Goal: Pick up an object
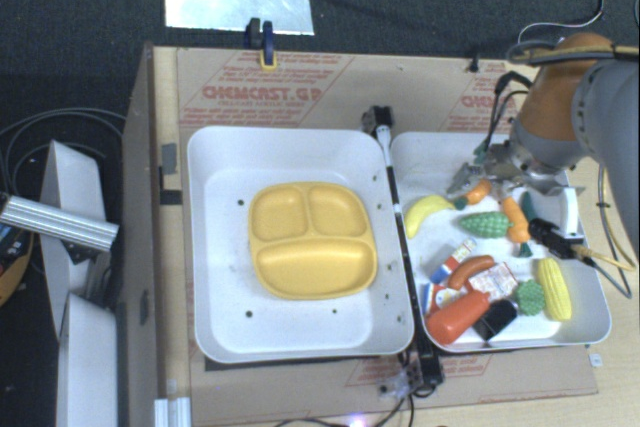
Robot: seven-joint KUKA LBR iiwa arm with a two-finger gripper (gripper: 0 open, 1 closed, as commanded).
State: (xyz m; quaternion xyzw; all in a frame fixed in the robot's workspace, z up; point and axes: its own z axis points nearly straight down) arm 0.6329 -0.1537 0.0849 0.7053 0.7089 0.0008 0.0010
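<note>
The right bin (595, 320) holds several toy foods: a yellow banana (428, 211), a bumpy green vegetable (487, 224), an orange carrot (516, 219), a corn cob (553, 288), a red sausage (472, 270) and a large orange-red piece (458, 315). My gripper (474, 181) hangs low over the far part of this bin, just above the green vegetable and right of the banana. A small orange piece (479, 193) lies right at its tip. The wrist hides how the tip meets it.
In the left bin (215, 215) sits a yellow divided plate (311, 240). A black divider bar (397, 215) runs between the bins. A small green broccoli (530, 296), a black item (496, 318) and a white packet (492, 282) crowd the right bin's near side.
</note>
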